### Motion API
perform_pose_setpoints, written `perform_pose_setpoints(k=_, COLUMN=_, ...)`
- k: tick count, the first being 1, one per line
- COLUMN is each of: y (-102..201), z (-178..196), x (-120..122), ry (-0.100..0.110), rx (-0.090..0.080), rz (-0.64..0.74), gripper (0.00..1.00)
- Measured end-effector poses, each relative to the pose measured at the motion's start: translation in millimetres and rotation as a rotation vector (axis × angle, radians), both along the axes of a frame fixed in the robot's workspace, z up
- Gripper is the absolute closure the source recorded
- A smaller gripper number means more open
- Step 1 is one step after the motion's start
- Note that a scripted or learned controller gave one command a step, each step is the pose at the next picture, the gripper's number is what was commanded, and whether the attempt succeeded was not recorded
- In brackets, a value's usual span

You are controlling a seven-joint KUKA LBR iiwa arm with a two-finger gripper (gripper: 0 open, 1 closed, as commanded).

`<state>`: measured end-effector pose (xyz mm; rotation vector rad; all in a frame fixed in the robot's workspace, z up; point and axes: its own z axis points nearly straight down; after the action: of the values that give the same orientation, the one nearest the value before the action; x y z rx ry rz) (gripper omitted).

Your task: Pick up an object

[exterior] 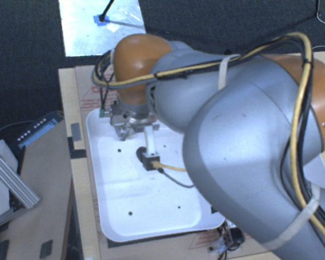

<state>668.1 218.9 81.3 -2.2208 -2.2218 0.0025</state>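
Gripper sits low over the white bin, at the bin's far end, close to the corner on the view's left. Only partly seen under the orange band. Released or clenched: cannot tell. Whether it grasps anything: cannot tell.

The object to pick: cannot tell where it lies. The grey arm covers everything view-right of the gripper and most of the bin on that side.

On the viewer's side of the gripper the bin floor shows white with three small dark dots, well apart from each other. The nearest one is just below the gripper in view, the other two are near the bin's front rim.

A small green bit is just view-left of the gripper, at the bin rim. Too small to name.

Beyond the gripper, past the bin's far edge, a shiny silver sheet lies flat on dark cloth. It has a blue mark, and a thin black rod touches it there.

View-left of the gripper, well apart, a blue strip-shaped device rests at the edge of the tan bench. Further toward the viewer from it is an aluminium rail, tilted. A small dark square lies on the bench, nearer the viewer again.

Loose wires are bunched at the bin's front edge, on the viewer's side of the gripper, beside the arm.
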Motion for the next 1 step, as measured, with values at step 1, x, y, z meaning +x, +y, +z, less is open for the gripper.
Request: perform_pose_setpoints(k=1, y=16.7, z=3.0, x=-60.4, ry=0.003, rx=0.001, rz=0.004, gripper=1.00)
